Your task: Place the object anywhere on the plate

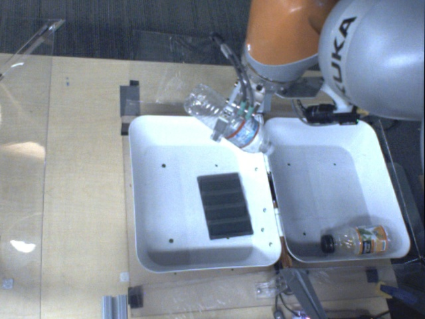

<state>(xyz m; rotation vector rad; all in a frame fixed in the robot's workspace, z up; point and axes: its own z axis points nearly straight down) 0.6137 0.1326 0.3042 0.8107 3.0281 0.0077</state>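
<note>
Clear crinkly plastic bottle [222, 115] sat between the fingers [234, 118], held around its middle and tilted over the back rim of the left bin [149, 178]; we judged it light, empty-looking, slick and easy to crush, so a mid-body grip seemed right but could slip. Dark ribbed plate [226, 206] lay flat near the middle of that bin with white floor open all round it, well apart from the bin walls, so we judged plenty of room to lower. Another bottle [355, 240] lay in the right bin [332, 165], out of the way.
</note>
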